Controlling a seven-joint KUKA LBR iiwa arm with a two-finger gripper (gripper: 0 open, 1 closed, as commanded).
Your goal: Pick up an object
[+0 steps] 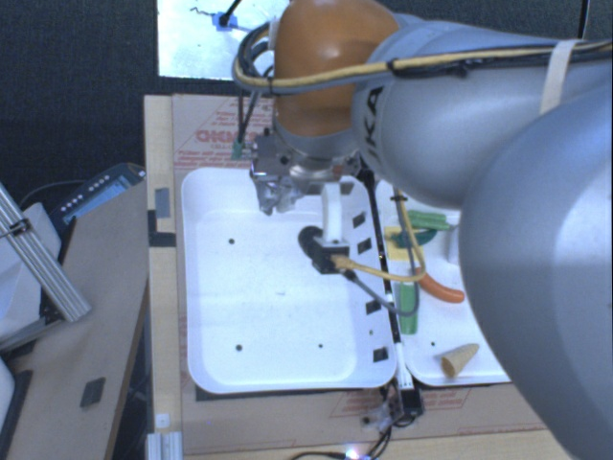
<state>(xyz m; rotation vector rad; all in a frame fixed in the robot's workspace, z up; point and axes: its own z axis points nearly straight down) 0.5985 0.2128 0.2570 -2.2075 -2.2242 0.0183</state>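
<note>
claw point(273, 197) over left bin point(220, 353) (opening: cannot tell) | right bin point(433, 338): tan cone point(458, 357); orange curved stick point(442, 289)

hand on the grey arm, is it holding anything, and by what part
Nothing is seen held: the hand hangs over the left shallow white bin, away from the tan cone in the right white bin.

The big grey robot arm point(498, 161) reaches in from the right side and crosses the upper right part of the view. Its rounded orange band point(330, 56) sits just above the wrist, which is turned downward. Under the wrist, the small metal two-finger gripper point(273, 199) points straight down.
</note>
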